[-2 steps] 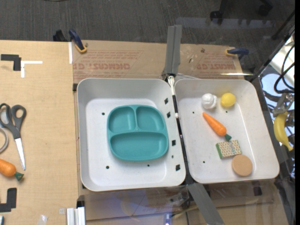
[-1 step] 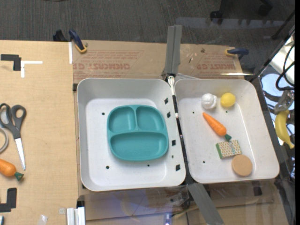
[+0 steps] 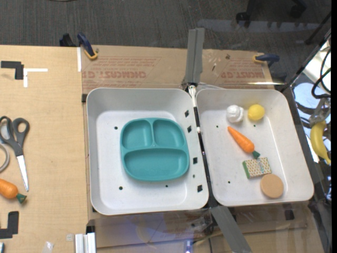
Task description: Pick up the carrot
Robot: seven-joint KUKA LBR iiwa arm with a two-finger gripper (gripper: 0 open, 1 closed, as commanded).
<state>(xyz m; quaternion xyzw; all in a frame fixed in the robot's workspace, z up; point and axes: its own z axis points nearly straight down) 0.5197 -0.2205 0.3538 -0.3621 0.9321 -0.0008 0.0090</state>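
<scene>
Inside right bin (image 3: 295, 141), carrot (image 3: 241, 139)

Right white bin (image 3: 295, 157) is holding an orange carrot (image 3: 240, 139) with a green tip. Above it are showing a yellow ball (image 3: 256, 112) and a white ball (image 3: 235, 113). Below it lie a green-patterned block (image 3: 257, 167) and a tan disc (image 3: 272, 186). Teal divided plate (image 3: 155, 149) is sitting left of the carrot.
</scene>
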